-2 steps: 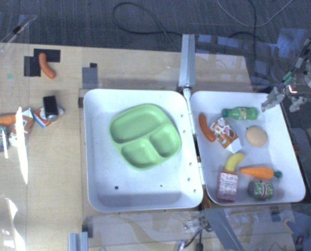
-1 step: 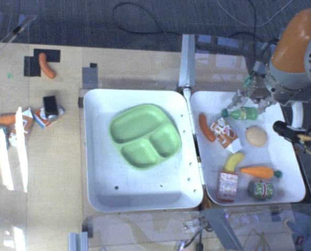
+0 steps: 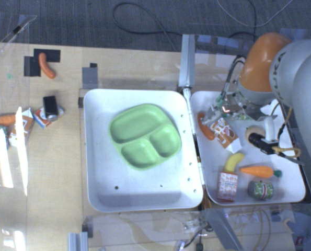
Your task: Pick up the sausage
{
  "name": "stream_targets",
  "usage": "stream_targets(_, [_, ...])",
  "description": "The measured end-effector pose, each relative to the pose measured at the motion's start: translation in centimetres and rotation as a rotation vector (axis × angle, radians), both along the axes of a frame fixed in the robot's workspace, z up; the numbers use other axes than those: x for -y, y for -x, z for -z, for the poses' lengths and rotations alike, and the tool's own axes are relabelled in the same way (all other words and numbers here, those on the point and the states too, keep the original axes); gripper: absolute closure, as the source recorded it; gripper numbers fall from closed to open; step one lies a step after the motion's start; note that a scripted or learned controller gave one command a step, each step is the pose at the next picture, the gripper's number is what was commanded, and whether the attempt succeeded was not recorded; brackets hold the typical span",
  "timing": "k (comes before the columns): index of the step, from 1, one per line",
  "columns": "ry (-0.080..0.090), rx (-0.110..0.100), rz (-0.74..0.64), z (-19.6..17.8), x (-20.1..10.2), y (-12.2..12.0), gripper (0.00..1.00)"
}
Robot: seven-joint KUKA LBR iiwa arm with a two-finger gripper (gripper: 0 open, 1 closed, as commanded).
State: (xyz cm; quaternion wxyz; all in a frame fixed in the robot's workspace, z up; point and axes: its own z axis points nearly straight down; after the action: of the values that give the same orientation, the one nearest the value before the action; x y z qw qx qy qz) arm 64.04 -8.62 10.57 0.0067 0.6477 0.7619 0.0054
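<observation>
short reddish-brown sausage (image 3: 206,127) lying in right bin (image 3: 300,192)

A robotics laboratory: a pale wooden bench (image 3: 50,192) carries two shallow white bins (image 3: 139,197) side by side, framed with metal brackets (image 3: 185,61). Black cables (image 3: 145,14) trail across grey carpet (image 3: 92,4) behind it, and a grey robot arm (image 3: 301,77) with an orange band (image 3: 262,61) reaches over toy food, including a plastic carrot (image 3: 257,171) and a green divided plate (image 3: 145,136).
</observation>
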Motion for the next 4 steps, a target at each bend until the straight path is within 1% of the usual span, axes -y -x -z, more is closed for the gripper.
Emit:
stream_targets(1, [-0.003, -0.008, 0.281, 1.9, 0.1, -0.8, 0.00])
stream_targets(2, [-0.005, -0.003, 0.274, 0.9, -0.1, -1.1, 1.00])
stream_targets(3, [-0.005, -0.003, 0.273, 0.9, -0.1, -1.1, 0.00])
stream_targets(4, [-0.002, -0.005, 0.148, 1.8, 1.6, 3.6, 0.00])
